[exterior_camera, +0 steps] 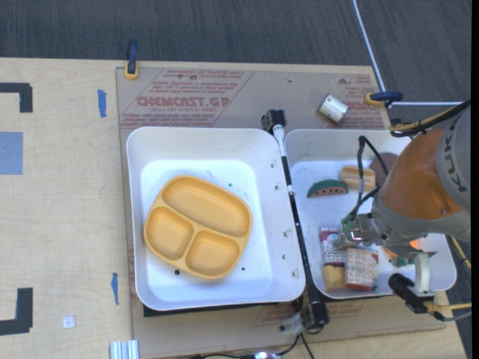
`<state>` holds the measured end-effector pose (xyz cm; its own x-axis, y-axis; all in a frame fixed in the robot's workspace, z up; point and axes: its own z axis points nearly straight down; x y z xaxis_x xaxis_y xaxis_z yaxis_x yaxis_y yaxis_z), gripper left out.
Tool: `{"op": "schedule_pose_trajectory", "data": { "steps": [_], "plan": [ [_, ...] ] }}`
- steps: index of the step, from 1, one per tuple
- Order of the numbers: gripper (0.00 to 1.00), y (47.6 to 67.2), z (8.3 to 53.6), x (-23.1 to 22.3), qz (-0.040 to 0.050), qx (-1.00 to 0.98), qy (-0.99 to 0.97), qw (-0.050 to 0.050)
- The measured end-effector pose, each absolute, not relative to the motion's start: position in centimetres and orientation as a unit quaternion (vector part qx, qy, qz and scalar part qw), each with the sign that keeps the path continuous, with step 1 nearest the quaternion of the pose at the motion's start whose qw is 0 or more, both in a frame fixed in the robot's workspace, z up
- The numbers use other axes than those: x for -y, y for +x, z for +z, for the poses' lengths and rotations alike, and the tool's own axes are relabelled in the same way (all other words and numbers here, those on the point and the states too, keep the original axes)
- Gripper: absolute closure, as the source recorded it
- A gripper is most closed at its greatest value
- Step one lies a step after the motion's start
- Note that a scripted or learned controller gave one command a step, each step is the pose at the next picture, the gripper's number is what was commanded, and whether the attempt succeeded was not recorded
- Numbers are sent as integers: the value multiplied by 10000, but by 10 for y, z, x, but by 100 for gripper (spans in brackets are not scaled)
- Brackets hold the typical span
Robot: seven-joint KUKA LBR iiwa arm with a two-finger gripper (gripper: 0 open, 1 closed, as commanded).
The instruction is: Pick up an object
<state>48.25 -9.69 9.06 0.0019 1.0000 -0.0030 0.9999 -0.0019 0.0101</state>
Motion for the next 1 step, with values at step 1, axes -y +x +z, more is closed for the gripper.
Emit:
{"op": "schedule_pose_trajectory", "data": {
  "steps": [1],
  "plan": [
    [100, 481, 185, 23, 12, -7077, 7065, 6]
  ]
}}
